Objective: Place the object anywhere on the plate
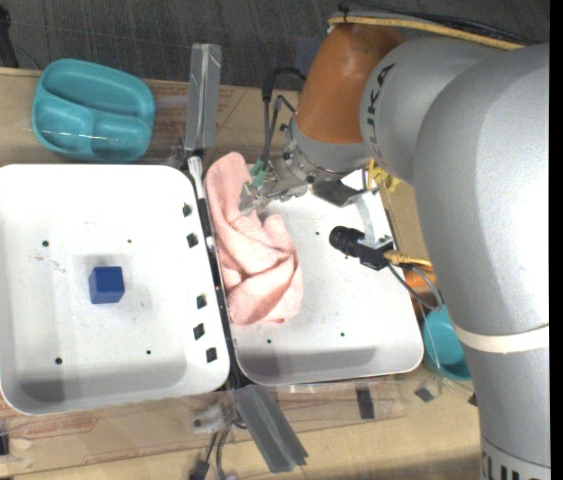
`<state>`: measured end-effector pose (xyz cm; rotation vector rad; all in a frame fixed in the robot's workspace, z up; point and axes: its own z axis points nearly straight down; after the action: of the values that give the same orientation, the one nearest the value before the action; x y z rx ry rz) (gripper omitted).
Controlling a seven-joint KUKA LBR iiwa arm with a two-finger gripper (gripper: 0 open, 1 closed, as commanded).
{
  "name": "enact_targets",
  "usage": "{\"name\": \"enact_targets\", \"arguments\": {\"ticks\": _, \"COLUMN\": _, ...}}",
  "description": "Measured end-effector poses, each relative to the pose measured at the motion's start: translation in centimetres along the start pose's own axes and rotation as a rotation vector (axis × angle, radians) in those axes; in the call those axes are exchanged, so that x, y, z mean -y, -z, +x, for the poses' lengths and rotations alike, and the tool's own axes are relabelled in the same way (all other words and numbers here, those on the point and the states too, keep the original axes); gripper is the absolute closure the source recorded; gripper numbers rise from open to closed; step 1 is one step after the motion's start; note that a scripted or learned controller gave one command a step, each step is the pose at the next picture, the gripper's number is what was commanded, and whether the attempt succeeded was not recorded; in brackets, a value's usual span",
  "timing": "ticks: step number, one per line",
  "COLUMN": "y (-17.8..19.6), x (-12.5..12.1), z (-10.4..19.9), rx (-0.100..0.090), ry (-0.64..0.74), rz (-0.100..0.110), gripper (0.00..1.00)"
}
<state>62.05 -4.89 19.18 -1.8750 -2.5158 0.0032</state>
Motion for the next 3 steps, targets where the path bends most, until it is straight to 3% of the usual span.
{"name": "enact_targets", "arguments": {"ticks": 1, "y": -0.1, "x": 3.7, "z": 7.7, "rx": 0.001, "ry": 0.024, "rz": -0.001, "gripper": 1.0}}
{"name": "enact_targets", "arguments": {"ticks": 2, "y": -6.3, "x": -0.5, "z": 16.5, "rx": 0.001, "ry": 0.074, "rz": 0.003, "gripper": 1.0}}
{"name": "enact_targets", "arguments": {"ticks": 3, "y": -3.0, "x": -3.9, "z": 21.2, "rx": 0.002, "ry": 0.165, "rz": 0.0, "gripper": 1.0}}
